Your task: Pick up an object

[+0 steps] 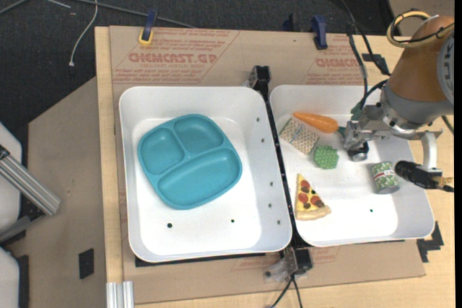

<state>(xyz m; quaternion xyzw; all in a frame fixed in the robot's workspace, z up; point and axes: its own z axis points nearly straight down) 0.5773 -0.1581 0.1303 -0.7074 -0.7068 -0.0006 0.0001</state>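
Hovering gripper [355, 146]: low over the right bin [361, 227], in its upper middle part, at the end of the grey arm [419, 94] that comes in from the right.
Grip state: cannot tell whether it is released or clenched; the wrist body hides the tip from this slant, and nothing can be seen held in it.
Green ball [325, 156]: the nearest thing, a rough round lump just left of and slightly below the gripper, apart from it.
Carrot [315, 122]: orange, lying across the bin floor up and to the left of the gripper, its thick end pointing toward the gripper.
Patterned packet [299, 135]: flat, grey and beige, just below the carrot's thin end and touching or nearly touching the green ball's upper left side.
Green can [385, 177]: small, standing right of and below the gripper, near the bin's right wall.
Pizza slice [310, 198]: a toy wedge with red spots, lying near the bin's left wall, below the green ball.
Left bin [144, 227]: beside the right bin, their walls touching along the middle.
Blue plate [190, 159]: teal, three compartments, lying flat in the middle of the left bin.
Cardboard sheet [195, 58]: under both bins, with two blue clamps [149, 27] along its far edge.
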